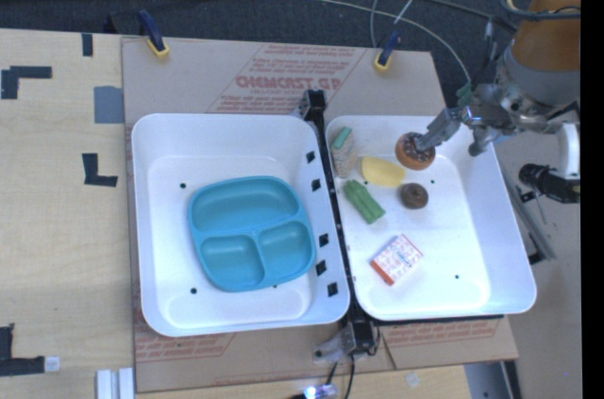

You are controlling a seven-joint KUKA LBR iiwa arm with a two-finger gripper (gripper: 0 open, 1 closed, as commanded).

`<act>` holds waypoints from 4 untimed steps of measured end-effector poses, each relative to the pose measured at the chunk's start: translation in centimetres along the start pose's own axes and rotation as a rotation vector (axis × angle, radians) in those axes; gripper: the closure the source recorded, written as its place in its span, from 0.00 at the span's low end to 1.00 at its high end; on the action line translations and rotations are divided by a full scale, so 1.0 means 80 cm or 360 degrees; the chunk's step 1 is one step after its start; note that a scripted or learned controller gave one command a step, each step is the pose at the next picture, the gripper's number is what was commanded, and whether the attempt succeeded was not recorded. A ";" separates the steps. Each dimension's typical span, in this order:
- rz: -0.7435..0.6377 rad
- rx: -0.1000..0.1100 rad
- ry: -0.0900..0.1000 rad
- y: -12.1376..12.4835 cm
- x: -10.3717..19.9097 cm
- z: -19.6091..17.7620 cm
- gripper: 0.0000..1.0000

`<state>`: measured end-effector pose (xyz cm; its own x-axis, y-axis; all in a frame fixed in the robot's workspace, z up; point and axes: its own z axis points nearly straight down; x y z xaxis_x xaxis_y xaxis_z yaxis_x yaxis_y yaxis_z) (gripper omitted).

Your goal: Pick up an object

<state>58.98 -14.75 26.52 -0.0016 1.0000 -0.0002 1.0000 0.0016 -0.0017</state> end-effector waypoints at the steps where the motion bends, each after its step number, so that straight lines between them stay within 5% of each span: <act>1: 0.0000 0.0006 0.0000 -0.001 0.008 0.057 0.00; 3: 0.0001 -0.0009 -0.0006 0.002 0.026 0.193 0.00; 4: -0.0001 -0.0023 -0.0009 0.005 0.025 0.175 1.00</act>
<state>59.33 -12.72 12.55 -0.0024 1.0000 -0.0060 0.9999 0.0024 0.0129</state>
